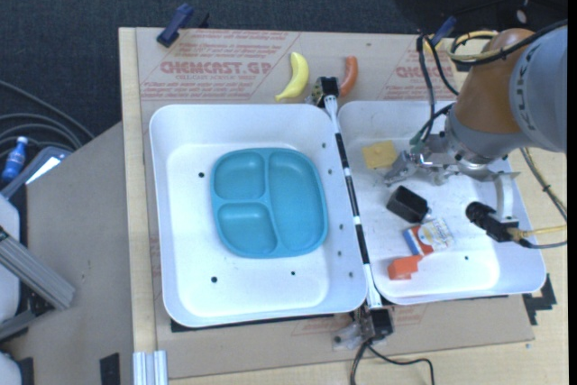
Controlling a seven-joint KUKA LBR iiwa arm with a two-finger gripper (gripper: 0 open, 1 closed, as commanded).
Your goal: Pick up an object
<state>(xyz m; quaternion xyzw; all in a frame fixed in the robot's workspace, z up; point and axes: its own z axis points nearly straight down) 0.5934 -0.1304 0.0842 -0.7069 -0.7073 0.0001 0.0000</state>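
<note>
My gripper (410, 170) hangs low over the right bin (469, 282), near its back left part. Just to its left lies a yellow block (380, 154), and a black block (407, 203) sits just in front of it. Nearer the front edge are a small white, red and blue packet (431, 236) and an orange piece (404, 267). Nothing shows as lifted off the bin floor.
The left bin (180, 266) holds a blue divided plate (269, 199). Behind the bins, on the board, lie a yellow banana (293, 77), an orange carrot-like toy (348, 75) and a blue object (174, 25). A black clip (326, 89) sits where the bins meet.
</note>
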